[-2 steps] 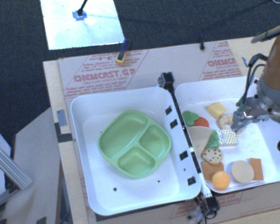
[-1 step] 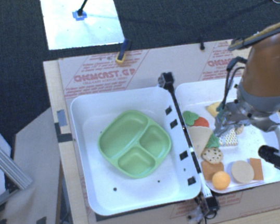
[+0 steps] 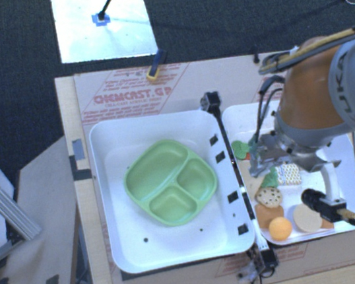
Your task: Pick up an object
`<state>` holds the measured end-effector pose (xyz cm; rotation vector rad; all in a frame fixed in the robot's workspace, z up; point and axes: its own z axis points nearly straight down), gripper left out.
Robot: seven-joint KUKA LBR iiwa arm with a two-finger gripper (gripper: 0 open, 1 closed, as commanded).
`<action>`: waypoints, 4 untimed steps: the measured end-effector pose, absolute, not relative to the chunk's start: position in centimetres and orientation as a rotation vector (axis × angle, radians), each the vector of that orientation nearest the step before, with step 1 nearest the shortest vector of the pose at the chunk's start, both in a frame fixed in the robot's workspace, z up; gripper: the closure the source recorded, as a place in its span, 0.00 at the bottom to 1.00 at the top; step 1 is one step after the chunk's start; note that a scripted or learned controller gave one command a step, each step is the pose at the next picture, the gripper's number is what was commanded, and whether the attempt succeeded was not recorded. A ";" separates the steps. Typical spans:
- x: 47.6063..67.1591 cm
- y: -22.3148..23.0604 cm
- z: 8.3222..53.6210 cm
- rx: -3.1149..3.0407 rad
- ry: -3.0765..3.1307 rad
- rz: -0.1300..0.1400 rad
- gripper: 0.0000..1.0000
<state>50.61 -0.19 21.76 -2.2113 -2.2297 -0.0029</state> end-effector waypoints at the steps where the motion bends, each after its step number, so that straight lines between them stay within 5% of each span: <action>1: 51.8 3.8 23.4 -2.214 -2.229 -0.004 1.00; 2: 50.6 4.0 22.3 -2.220 -2.223 -0.001 1.00; 4: 51.7 4.2 23.4 -2.217 -2.228 -0.003 1.00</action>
